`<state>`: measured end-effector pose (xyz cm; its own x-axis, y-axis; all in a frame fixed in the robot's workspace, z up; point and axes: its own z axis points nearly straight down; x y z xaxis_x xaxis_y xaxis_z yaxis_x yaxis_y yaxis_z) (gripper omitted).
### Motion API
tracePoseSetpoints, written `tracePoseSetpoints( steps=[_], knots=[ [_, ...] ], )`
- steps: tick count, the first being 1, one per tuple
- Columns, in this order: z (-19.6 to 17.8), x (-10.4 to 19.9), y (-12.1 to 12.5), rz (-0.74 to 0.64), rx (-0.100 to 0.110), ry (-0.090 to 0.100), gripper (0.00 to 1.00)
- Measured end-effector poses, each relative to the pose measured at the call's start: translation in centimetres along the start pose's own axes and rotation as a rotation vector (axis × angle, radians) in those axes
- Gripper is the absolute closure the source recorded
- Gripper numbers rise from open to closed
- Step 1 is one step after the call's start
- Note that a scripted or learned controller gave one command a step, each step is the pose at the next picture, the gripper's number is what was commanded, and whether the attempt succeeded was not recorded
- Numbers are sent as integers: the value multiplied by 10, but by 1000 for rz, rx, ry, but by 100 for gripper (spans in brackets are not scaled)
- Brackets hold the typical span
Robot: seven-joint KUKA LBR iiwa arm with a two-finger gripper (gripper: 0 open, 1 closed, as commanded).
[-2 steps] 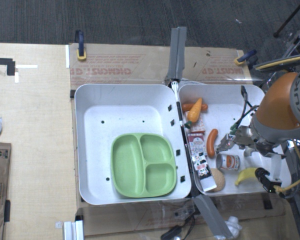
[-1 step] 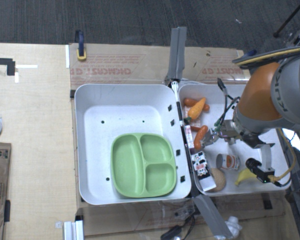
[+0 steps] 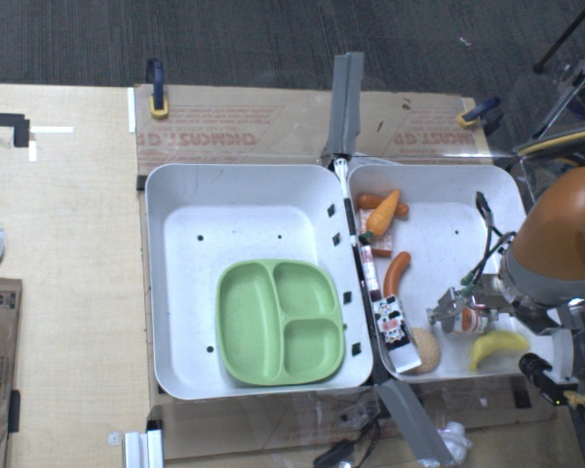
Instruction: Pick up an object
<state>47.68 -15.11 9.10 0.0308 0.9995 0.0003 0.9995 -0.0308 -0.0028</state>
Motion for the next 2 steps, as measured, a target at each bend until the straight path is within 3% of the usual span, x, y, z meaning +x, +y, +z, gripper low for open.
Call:
tracePoseSetpoints(
  steps=[1, 2],
  knots=[
    [-9, 0, 1, 2, 0, 1, 100],
    [-109, 53, 2, 131, -1, -1, 100]
  ],
)
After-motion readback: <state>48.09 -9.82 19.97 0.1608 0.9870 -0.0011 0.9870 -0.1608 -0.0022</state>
